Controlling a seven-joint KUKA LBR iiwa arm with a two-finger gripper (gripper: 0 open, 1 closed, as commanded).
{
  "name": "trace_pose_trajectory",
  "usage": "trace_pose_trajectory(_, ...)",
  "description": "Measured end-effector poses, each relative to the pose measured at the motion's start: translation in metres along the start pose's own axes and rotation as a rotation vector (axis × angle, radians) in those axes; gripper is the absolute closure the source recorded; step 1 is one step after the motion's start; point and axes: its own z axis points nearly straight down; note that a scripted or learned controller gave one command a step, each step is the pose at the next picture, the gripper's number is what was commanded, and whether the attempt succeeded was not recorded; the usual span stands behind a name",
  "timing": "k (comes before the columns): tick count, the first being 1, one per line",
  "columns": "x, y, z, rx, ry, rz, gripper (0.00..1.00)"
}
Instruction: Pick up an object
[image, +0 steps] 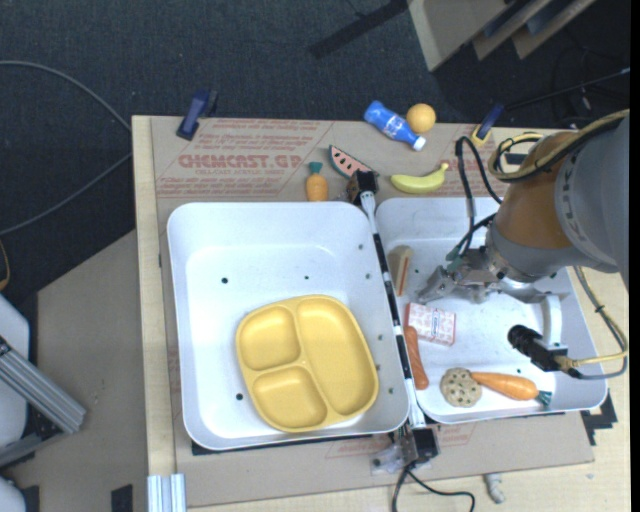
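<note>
1. The arm (545, 215) enters from the right edge of the frame and reaches over the right bin (470, 225).
2. The jaws are low over the upper middle of the right bin, above its white floor. Nothing is visible between them, and it cannot be told whether they are open or closed.
3. Objects available for picking lie in the right bin:
   - A red-and-white packet (432, 323) lies flat just below and left of the jaws, apart from them.
   - A tan stick (400, 270) lies along the bin's left wall, left of the jaws.
   - An orange-red sausage (415, 358) lies along the same wall, below the packet.
   - A round speckled cookie (459, 386) sits near the bin's lower edge, just right of the sausage.
   - A carrot (505, 384) lies just beside the cookie on its right, pointing toward it.
4. The left bin (270, 250) holds a yellow divided plate (305, 360) with three compartments, set toward the bin's lower right.
5. On the tabletop (250, 160) above the bins, from left to right:
   - a small orange piece (317, 186);
   - a watermelon slice (345, 160);
   - a banana (420, 180);
   - a blue bottle (392, 124) with an orange ball (422, 117) just beside it, near the upper edge.
</note>
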Motion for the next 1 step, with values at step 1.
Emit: trace_pose_trajectory(1,-0.0849,-0.0706,-0.0128,0.004,-0.001,0.003,0.0)
